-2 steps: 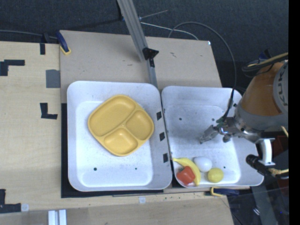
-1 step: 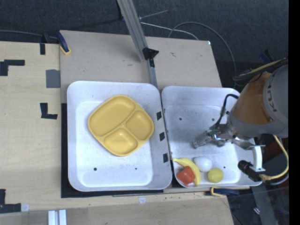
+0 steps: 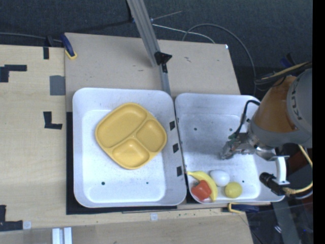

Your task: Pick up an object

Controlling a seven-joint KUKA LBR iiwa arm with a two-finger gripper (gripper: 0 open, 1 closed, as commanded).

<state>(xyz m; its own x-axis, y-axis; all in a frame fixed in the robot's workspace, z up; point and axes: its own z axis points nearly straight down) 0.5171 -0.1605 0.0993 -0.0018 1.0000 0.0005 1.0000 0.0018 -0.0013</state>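
The tray (image 3: 131, 135) is yellow, and both bins (image 3: 86, 136) are white. A yellow banana (image 3: 205, 177), red fruit (image 3: 201, 189), white egg (image 3: 220, 177) and yellow-green ball (image 3: 233, 189) lie together.

I find no writing, label, brand, number or sign that I can read anywhere around the two shallow white plastic bins (image 3: 81, 136). The black tape pieces (image 3: 51, 120) on the pale wooden bench (image 3: 30, 151) left of those bins carry no legible marks.
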